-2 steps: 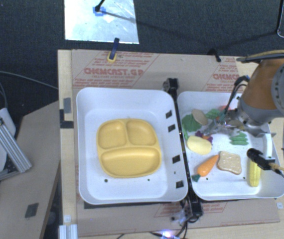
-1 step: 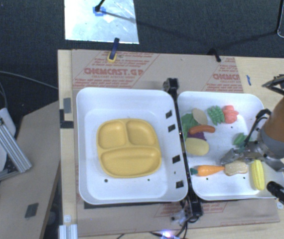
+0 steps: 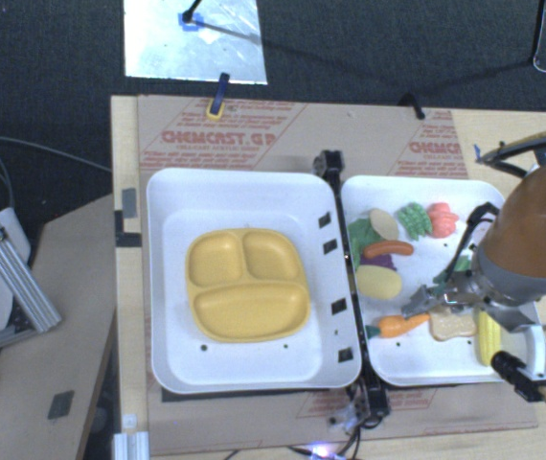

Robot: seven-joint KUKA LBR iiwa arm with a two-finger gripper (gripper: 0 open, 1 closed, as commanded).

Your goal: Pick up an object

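My gripper is down in the right bin, fingers slanting toward the toy carrot and the pale potato-like piece. Fingers look parted a little, nothing between them that I can make out; holding nothing, by my read. Nearest candidates: the carrot just below the tips, a bread slice beside my wrist, a corn cob further right against the bin wall. Farther up sit a sausage, a green leafy piece and a red one. Left bin holds a yellow divided plate, well apart from my work. Risks: items are crowded, so closing could pinch two at once or nudge the carrot sideways; the rounded potato piece would likely squirt out of a shallow grip; the carrot lies close to the centre divider, where a finger might strike the rim. Writing: the cardboard under the bins reads "CHEMCAST", printed in red, seen at two places; smaller text beside it is too blurred to read.
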